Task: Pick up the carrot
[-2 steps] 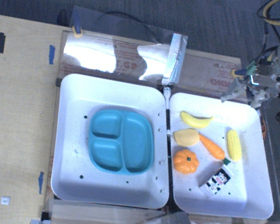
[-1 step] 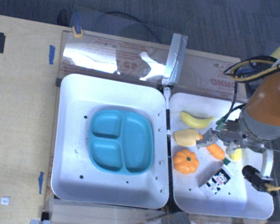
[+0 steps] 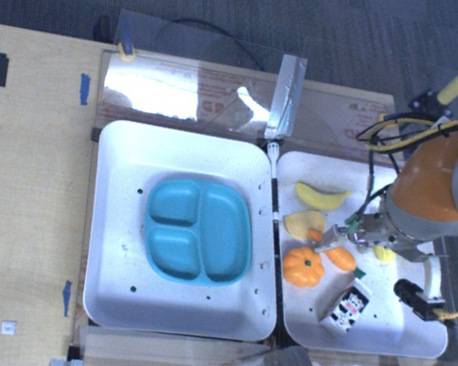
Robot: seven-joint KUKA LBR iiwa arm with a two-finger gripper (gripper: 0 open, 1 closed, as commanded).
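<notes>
The gripper (image 3: 343, 236) hovers mid right bin (image 3: 420, 337), its grip impossible to tell, just beside the carrot (image 3: 340, 258); pumpkin (image 3: 303, 267) crowds close.

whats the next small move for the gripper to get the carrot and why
Probably ease down and slightly toward the carrot: the gripper hangs just above it in the right bin, and the pumpkin sits close on its left, so a careful approach seems wise.

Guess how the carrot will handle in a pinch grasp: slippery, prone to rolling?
The carrot looks like smooth, glossy toy plastic, so probably stiff, light and somewhat slippery. Its tapered, rounded shape could roll or squirt sideways when squeezed. The pumpkin sits close beside it, so a nudge may knock the two together.
</notes>
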